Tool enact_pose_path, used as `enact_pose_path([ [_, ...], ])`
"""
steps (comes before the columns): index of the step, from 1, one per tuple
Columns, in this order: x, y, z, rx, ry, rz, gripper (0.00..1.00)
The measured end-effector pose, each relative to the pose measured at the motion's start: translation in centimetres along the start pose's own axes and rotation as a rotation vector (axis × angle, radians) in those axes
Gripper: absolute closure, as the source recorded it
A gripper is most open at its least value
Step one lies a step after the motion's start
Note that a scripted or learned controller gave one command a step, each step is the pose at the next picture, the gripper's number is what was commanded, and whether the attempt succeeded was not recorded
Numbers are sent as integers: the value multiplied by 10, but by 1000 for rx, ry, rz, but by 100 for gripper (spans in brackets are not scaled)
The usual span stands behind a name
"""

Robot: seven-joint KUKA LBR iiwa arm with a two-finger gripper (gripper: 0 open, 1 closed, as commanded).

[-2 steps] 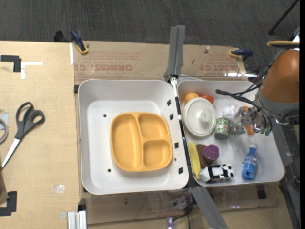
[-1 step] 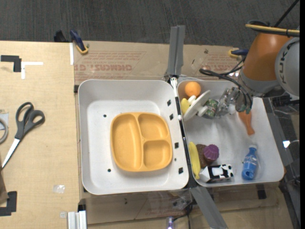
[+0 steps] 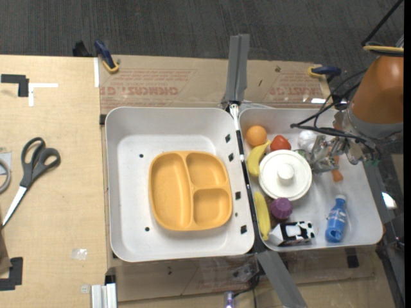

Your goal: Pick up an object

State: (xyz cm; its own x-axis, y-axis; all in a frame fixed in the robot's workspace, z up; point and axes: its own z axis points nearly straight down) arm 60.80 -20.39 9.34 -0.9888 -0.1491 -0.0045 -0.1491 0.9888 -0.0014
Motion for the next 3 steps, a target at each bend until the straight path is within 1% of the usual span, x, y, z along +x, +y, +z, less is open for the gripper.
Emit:
enact_pose_path([
  [1, -1, -18, -47, -2, -2, -576, 100],
  [2, -1, -18, -47, -2, -2, -576, 0],
  [3, 40, 3, 1, -3, 0, -617, 0],
])
